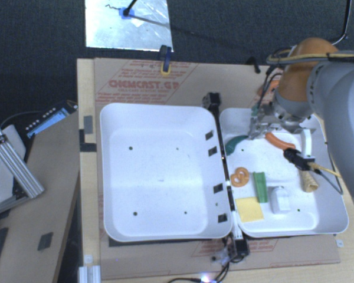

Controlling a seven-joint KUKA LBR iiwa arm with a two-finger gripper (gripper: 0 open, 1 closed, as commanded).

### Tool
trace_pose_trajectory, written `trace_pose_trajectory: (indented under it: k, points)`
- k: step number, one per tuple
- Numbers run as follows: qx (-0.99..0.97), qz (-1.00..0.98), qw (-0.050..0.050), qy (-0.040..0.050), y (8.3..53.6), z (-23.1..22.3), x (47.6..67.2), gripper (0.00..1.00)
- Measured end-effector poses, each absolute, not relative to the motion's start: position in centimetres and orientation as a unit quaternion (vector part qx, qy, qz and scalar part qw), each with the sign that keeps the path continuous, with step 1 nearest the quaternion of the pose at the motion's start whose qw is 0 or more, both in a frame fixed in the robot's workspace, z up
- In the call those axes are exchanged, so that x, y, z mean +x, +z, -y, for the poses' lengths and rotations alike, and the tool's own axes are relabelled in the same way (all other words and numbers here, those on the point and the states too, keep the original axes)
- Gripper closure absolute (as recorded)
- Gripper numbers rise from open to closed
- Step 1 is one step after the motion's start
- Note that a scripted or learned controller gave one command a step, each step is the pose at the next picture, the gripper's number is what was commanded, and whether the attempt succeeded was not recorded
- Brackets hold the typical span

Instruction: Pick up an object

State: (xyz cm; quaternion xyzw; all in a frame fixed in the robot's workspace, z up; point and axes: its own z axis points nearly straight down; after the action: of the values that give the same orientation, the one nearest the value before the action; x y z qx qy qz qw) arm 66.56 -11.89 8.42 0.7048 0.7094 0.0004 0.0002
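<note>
My gripper (pixel 257 128) hangs low over the back left part of the right bin (pixel 327 220), at the end of the grey arm with its orange band. A dark teal curved piece (pixel 236 142) lies just left of and below the gripper, close to its tip. An orange curved piece (pixel 279 140) lies just to its right. Further forward lie an orange pretzel-shaped ring (pixel 240 177), a green block (pixel 260 186), a yellow square pad (pixel 249 209), a pale grey block (pixel 279 198) and a tan stub (pixel 309 184).
The left bin (pixel 159 170) stands beside the right one, joined by a black divider with clips (pixel 223 158). Both rest on a cardboard sheet (pixel 141 81). A metal frame (pixel 12 164) stands off the bench to the left.
</note>
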Motion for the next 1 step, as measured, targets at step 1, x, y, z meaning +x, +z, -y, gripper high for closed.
trace_pose_trajectory:
  k: [1]
  points:
    - [0.705,-0.709,0.000,0.0012,18.93,7.44,59.24,1.00]
